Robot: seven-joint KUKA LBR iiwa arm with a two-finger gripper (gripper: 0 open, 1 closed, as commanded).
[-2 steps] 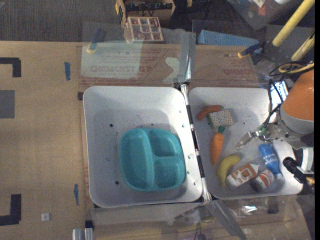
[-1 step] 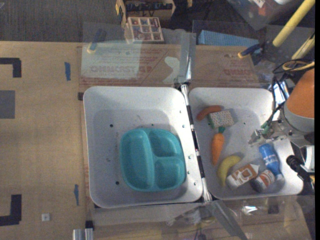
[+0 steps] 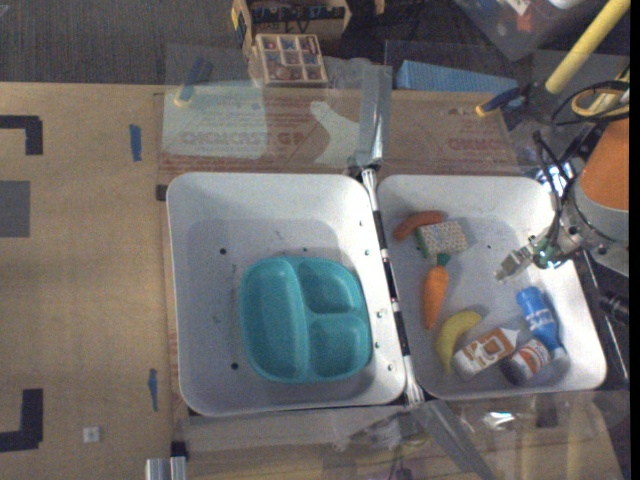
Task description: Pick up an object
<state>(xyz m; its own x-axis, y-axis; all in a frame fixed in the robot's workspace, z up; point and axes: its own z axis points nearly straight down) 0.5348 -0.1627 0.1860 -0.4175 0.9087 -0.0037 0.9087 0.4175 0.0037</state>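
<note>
The right bin (image 3: 480,200) holds a reddish sausage (image 3: 417,224), a speckled tan block (image 3: 442,237), an orange carrot (image 3: 435,293) and a yellow banana (image 3: 457,335). Along its front lie a white and orange bottle (image 3: 485,351), a blue bottle (image 3: 540,318) and a dark can (image 3: 527,364). My gripper (image 3: 522,259) hangs over the bin's right side, just behind the blue bottle and to the right of the carrot. I see nothing held in it.
A teal divided plate (image 3: 303,320) lies in the left bin (image 3: 200,228). The arm's orange band (image 3: 608,173) is at the right edge, with cables near it. Cardboard boxes (image 3: 290,13) and clutter stand behind the bench.
</note>
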